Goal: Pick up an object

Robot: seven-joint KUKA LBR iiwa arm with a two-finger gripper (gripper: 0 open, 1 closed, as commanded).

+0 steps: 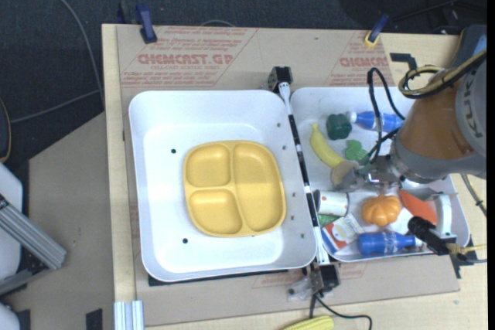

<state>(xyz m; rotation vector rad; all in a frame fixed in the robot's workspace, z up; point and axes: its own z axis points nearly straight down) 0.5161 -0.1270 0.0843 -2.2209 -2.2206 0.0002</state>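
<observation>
Several small toys crowd the right bin, and that clutter is your main risk. The gripper sits low among the banana, a green piece, a white cup and the orange pumpkin; you cannot tell how its jaws stand. Closing here could pinch two things or nudge one aside. The yellow tray lies apart in the left bin.

Two white bins, one yellow plate
</observation>
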